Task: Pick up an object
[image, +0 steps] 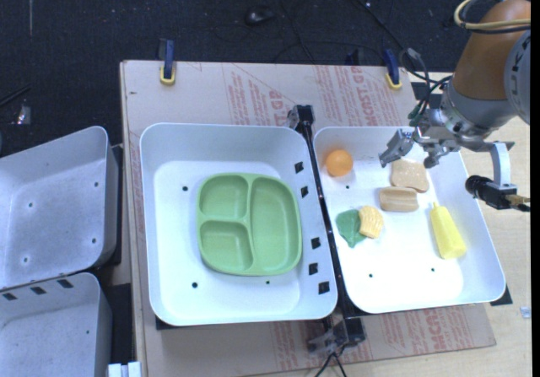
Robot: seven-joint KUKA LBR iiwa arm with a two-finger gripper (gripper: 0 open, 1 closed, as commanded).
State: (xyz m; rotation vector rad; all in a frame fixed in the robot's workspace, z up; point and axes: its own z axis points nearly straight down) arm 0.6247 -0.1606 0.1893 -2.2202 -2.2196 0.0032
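The right bin [422,282] holds several toy foods. An orange ball [338,163] lies at its back left. A tan bread slice [409,175] and a tan roll [398,199] lie near the middle. Beside them a yellow corn piece [370,221] rests on a green leaf [347,226], and a yellow banana-like piece [447,231] lies at the right. My gripper [413,152] hangs just behind and above the bread slice. It is open, fingers spread with nothing between them.
The left bin [169,282] holds a green divided plate [251,223]. A black divider [316,215] runs between the bins. Yellow clamps [168,73] hold the bench's back edge. Spare white bins [51,198] sit at far left. The arm's orange band [494,46] rises at the right.
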